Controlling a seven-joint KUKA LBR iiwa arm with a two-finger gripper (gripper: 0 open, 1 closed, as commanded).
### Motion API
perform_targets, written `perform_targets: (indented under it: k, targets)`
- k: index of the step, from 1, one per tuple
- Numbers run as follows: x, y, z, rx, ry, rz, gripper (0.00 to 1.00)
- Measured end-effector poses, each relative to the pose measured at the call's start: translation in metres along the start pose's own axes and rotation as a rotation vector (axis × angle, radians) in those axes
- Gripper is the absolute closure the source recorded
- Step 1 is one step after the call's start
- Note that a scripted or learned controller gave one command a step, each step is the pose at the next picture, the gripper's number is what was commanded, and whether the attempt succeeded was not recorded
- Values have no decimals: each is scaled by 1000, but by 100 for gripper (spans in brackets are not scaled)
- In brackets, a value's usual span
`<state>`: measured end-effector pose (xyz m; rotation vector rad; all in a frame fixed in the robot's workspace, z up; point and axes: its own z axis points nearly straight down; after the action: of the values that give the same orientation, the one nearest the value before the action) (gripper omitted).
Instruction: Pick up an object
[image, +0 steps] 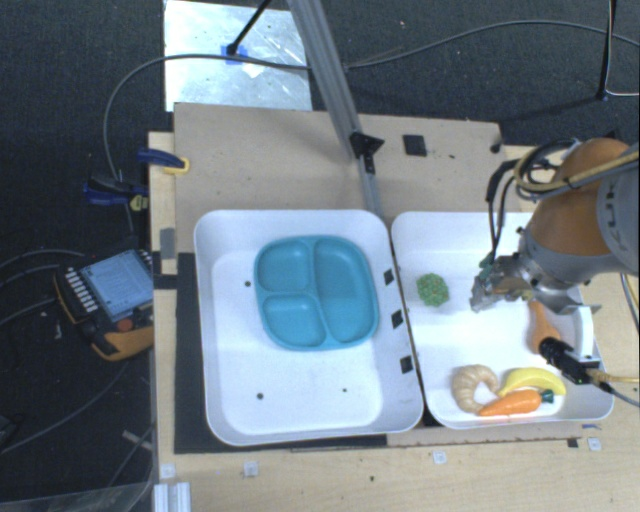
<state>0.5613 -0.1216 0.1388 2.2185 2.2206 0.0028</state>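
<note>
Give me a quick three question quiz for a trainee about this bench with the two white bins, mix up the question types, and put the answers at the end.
1. True or false: the blue divided plate lies in the same bin as the broccoli floret.
2. Multiple choice: which thing lies closest to the gripper? A) croissant B) broccoli floret C) banana
3. Fill in: the carrot lies near the ____ edge of the right bin in the camera view, touching the banana.

Key
1. False; the plate is in the left bin, the broccoli in the right one.
2. B
3. Bottom
</note>
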Motion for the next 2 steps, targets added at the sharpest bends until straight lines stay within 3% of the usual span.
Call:
perform_targets:
  k: [2]
  targets:
    - [-9,-2,-98,-2,-1,-2,100]
